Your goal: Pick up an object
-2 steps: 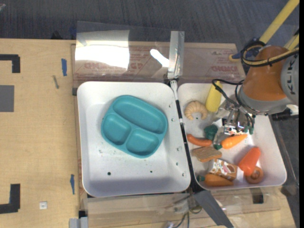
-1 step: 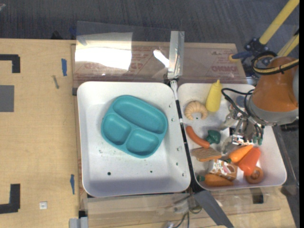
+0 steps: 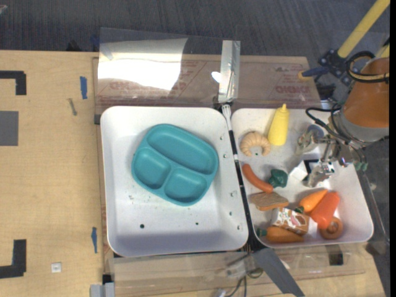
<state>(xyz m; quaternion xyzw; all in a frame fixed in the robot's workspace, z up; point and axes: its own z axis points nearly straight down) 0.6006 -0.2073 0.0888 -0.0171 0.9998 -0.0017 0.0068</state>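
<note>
The end effector (image 3: 318,159) hovers over the right bin (image 3: 365,197) — grip state unreadable — near the yellow bottle (image 3: 279,125).

Robot lab, taped cardboard bench (image 3: 49,166), white bins (image 3: 117,166)

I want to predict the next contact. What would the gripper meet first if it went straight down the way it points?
Probably bare floor of the right bin: the gripper hangs over an open white patch, with the orange carrot just nearer the camera. Depth is hard to judge from this slant.
</note>
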